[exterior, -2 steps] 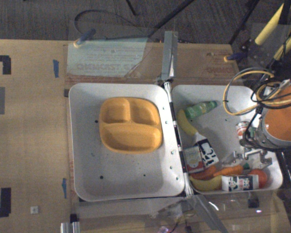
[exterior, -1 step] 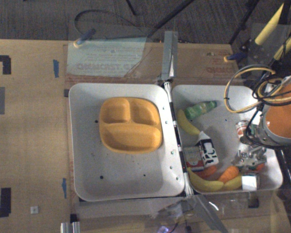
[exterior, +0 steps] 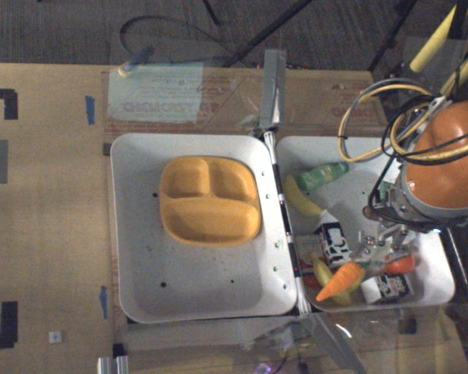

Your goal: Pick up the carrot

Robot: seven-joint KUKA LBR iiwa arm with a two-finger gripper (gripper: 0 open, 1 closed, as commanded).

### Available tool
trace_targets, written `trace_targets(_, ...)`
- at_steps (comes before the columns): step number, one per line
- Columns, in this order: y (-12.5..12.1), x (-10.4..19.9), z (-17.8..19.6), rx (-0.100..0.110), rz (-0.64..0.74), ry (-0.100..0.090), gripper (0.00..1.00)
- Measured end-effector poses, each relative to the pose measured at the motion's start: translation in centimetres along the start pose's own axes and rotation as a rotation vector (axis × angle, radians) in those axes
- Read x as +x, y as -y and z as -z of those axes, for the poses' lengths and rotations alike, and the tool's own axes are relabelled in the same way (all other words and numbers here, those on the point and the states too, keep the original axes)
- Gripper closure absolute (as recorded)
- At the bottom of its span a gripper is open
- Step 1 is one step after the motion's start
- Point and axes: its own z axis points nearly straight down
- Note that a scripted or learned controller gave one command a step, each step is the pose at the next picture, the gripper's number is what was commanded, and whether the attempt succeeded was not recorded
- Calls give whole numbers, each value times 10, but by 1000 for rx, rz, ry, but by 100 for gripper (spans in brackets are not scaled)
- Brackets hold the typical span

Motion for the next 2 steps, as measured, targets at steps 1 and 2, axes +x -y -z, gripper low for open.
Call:
trace_targets(1, 8, -5, 136, 2, -168, -1, 100)
trace_targets(2, 26, 31, 83, -4, 77, -1, 100)
